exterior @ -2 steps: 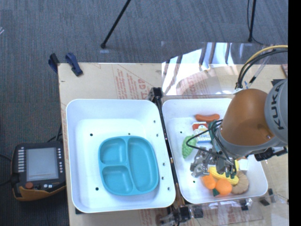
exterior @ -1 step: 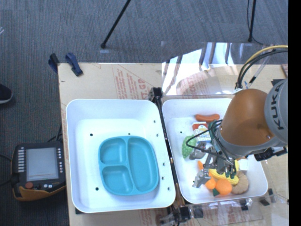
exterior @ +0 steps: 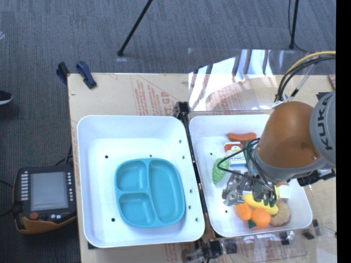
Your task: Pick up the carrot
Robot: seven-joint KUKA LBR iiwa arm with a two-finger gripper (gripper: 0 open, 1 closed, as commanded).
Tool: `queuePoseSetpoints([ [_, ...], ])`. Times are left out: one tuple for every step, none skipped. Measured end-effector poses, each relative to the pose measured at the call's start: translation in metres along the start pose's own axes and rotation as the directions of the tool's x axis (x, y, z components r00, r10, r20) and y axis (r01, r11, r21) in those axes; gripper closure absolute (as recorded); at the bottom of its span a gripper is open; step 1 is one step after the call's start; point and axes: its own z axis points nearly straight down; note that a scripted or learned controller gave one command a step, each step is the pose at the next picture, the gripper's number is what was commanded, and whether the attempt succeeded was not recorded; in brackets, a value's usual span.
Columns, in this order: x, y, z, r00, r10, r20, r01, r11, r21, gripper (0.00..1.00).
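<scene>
Where the gripper (exterior: 241, 189) hangs, carrot (exterior: 244, 211) shows orange.

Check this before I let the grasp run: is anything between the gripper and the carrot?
Nothing visible. The gripper sits right above the carrot in the right bin. A yellow toy and an orange ball crowd the carrot's right side.

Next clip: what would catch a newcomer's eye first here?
The arm's big orange band looms over the right bin, with the gripper down among a heap of toy food near the orange carrot. In the left bin lies a blue divided plate.
</scene>
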Motion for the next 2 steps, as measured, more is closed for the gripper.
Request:
queuePoseSetpoints([
  [0.017, -0.02, -0.02, 0.91, 0.414, 0.03, -0.414, 0.91, -0.011, 1.0],
  [0.031, 0.028, -0.08, 0.834, 0.551, 0.029, -0.55, 0.835, -0.015, 1.0],
])
